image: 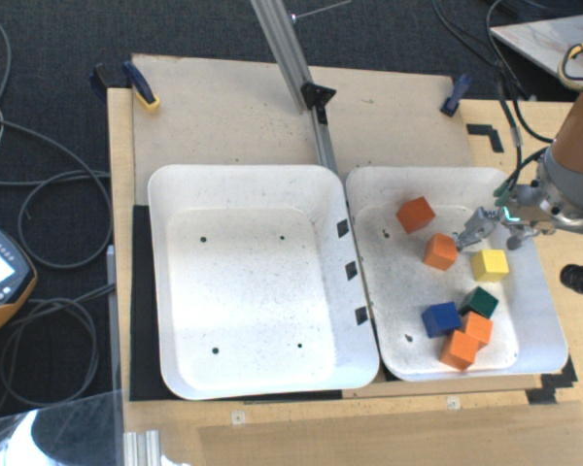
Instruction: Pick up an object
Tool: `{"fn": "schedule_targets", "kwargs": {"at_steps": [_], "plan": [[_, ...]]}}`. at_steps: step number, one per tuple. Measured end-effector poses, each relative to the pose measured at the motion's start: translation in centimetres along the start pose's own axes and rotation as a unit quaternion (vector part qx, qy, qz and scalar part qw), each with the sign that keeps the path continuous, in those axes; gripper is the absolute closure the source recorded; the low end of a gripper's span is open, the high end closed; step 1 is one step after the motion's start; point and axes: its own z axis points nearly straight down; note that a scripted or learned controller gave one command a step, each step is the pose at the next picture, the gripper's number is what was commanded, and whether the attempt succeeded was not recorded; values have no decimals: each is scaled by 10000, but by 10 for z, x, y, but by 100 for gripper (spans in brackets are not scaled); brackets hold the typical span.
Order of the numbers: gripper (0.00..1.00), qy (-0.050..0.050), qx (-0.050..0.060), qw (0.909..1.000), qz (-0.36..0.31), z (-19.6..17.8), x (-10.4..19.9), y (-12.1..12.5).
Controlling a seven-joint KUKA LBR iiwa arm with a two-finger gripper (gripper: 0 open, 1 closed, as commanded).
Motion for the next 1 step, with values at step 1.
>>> {"fn": "schedule_targets", "kwargs": {"at_steps": [1], "plan": [[0, -6, -24, 10000, -3, -2, 0, 1]]}}
